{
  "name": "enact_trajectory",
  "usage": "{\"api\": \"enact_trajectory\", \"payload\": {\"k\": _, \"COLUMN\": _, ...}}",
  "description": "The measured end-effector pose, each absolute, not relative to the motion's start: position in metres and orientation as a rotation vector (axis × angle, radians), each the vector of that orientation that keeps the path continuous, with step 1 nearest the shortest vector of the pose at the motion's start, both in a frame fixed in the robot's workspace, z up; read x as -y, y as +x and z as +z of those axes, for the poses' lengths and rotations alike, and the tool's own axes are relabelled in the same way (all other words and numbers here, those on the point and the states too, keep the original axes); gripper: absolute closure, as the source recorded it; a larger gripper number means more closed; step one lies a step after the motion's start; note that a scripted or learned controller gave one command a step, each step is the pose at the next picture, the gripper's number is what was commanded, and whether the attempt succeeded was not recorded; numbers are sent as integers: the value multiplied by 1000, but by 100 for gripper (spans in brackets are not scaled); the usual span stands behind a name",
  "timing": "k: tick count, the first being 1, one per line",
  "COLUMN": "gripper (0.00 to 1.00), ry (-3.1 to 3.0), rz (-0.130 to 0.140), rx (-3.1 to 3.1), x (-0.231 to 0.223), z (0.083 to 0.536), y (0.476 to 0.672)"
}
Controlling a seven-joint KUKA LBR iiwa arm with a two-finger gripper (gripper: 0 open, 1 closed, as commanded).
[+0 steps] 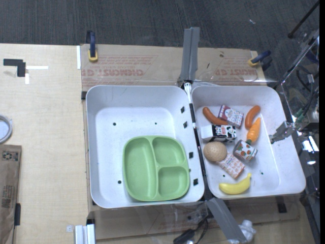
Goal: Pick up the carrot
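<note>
Carrot [253, 130] lies in right bin [289, 184] among other toys (untouched); gripper [282, 132] sits beside it, jaw state unclear.

Light was even and fairly bright, apparently from overhead. The white bins [96, 136] looked nearly washed out, with soft glare on their floors. The green plate [155, 169] cast a faint shadow in the left bin. Above the bins the dark floor [152, 9] was dim. The picture was slightly soft, and detail right of the bins was murky.
</note>
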State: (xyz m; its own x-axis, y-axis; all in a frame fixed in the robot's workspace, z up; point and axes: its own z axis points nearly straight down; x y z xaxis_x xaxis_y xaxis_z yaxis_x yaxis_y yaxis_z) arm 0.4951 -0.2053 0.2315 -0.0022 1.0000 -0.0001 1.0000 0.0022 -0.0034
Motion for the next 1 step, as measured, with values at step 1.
{"api": "enact_trajectory", "payload": {"k": 1, "gripper": 0, "ry": -2019, "rz": -3, "rx": 2396, "x": 218, "z": 110, "y": 539}}
